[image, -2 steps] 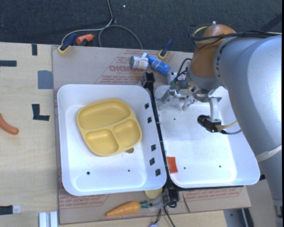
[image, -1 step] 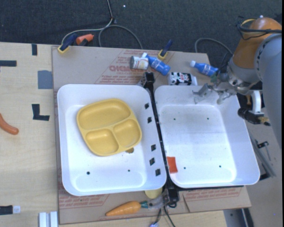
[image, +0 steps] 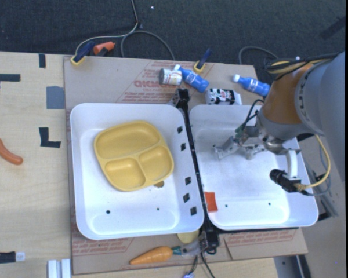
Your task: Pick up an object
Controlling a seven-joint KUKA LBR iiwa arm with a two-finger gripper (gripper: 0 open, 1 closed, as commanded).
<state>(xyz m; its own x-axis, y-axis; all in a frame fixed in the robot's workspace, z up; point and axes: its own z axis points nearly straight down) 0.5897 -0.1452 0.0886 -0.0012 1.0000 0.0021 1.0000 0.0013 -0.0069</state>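
Arm (image: 313, 97) reaches in from three o'clock, bent down over the right bin (image: 249, 213), orange band above the wrist. Gripper (image: 223, 150) hangs low toward that bin's ten o'clock corner; whether it is spread or pinching, I cannot tell. Yellow divided plate (image: 133, 154) lies in the left bin (image: 122, 225).

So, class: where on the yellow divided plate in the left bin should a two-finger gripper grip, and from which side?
Probably the yellow divided plate's raised outer rim, from straight above. It lies flat in the left bin, too wide to span, so one finger goes inside the rim and one outside.
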